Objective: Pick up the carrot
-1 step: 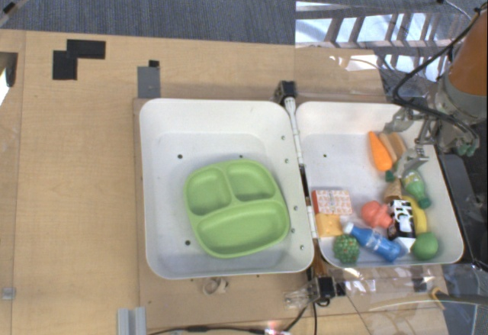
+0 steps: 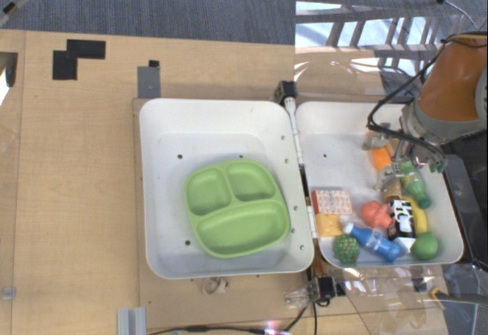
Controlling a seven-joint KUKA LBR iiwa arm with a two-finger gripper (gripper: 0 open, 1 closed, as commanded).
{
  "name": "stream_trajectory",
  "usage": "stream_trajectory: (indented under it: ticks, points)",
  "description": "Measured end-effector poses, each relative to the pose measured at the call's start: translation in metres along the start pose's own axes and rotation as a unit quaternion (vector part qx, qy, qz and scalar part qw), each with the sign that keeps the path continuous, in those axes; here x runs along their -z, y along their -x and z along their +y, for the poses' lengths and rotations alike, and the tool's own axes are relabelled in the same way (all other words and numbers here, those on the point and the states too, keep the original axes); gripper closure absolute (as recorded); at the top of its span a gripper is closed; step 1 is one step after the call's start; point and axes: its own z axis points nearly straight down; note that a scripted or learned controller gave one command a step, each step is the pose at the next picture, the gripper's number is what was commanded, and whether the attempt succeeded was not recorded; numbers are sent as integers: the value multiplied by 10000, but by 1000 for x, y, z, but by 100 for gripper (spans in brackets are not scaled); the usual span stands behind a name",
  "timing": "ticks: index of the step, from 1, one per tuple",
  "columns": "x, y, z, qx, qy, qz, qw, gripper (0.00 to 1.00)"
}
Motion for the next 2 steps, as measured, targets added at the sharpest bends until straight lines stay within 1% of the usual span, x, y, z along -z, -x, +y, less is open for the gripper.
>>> stream_trajectory:
  ticks: [1, 2]
  points:
    - [-3, 9, 41, -1686, 10, 5, 9857, 0]
    - [11, 13, 42, -1656, 4, -58, 9862, 100]
